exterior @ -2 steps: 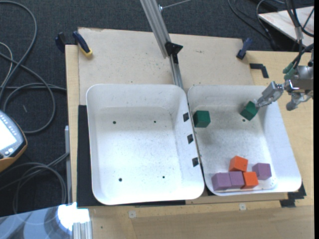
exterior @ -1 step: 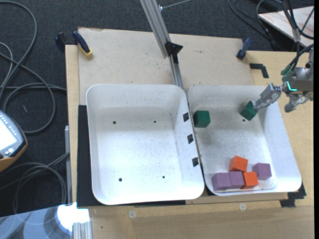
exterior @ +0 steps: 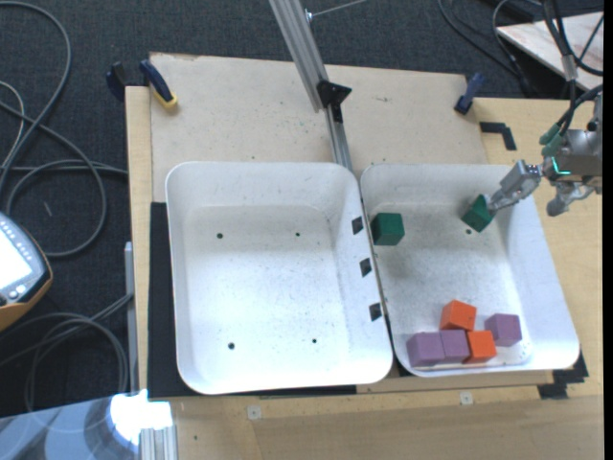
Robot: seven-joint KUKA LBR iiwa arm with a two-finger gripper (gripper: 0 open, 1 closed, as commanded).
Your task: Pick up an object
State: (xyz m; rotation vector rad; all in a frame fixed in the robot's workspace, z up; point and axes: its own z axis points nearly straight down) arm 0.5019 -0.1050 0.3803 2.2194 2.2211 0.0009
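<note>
Above right bin: gripper w/ green block at fingertips.
Block appears clamped btwn fingers, tilted, near bin's far right. Second green block at left wall; orange & purple blocks in near corner.

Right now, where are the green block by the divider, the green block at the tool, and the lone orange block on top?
Green block by the divider (exterior: 388, 228), camera view: its top face.
Green block at the tool (exterior: 476, 214), camera view: its tilted side.
Upper orange block (exterior: 460, 315), camera view: its top face.
</note>
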